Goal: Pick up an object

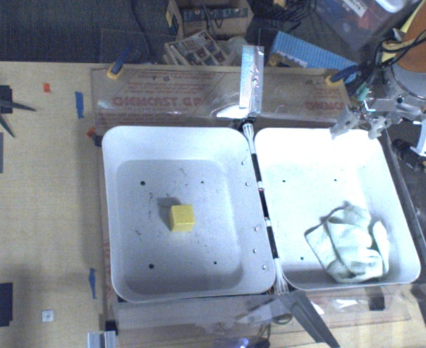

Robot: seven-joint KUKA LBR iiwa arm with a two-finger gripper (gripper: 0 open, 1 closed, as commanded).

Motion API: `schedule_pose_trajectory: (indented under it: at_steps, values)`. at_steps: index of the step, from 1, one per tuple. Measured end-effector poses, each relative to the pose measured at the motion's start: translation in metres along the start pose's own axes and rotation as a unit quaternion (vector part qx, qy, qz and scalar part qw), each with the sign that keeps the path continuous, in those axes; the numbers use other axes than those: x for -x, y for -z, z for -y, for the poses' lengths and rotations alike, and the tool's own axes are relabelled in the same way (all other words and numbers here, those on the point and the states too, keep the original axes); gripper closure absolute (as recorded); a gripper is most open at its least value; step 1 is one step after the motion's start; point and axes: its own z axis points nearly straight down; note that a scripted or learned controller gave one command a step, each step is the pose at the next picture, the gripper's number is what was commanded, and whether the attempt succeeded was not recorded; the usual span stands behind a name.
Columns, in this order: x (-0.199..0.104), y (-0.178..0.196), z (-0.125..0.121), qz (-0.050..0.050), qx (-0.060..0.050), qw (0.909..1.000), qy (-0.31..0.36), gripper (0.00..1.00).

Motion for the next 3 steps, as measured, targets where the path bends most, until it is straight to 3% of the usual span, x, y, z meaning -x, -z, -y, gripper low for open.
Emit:
schedule_pose_trajectory:
  at_steps: [1,2,3]
  values:
    - [-0.060,-0.115,-0.002,0.000,-0.001,0.9901,-0.140,0.00]
    - [-0.061,-0.103,-0.003,0.001,0.000,0.9903,-0.139,1.00]
    - [-0.084,0.025,0.061,0.000,0.001,0.9985,-0.055,1.00]
